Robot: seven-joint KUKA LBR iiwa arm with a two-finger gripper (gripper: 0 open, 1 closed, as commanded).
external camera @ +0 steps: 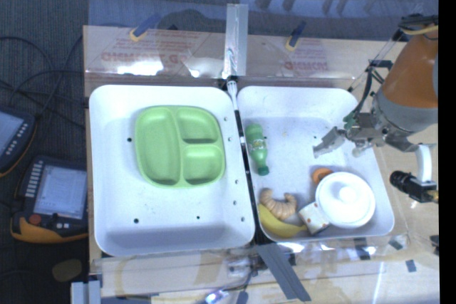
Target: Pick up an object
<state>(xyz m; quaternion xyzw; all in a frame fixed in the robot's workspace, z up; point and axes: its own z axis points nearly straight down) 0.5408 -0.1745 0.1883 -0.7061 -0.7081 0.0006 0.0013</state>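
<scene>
The gripper (pixel 335 142) hangs over the right bin (pixel 285 121), near its far right side, fingers spread and holding nothing — though the slant makes their gap hard to judge. The nearest thing is the white bowl (pixel 345 198), just below it toward the front edge. The green bottle (pixel 256 148) lies well to its left by the divider, its long axis running front to back.

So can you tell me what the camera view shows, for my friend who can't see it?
A robot arm's end effector hovers over the right white bin, which holds a green bottle, a banana, a round white dish and a few smaller items. The left white bin holds a green divided plate.
</scene>
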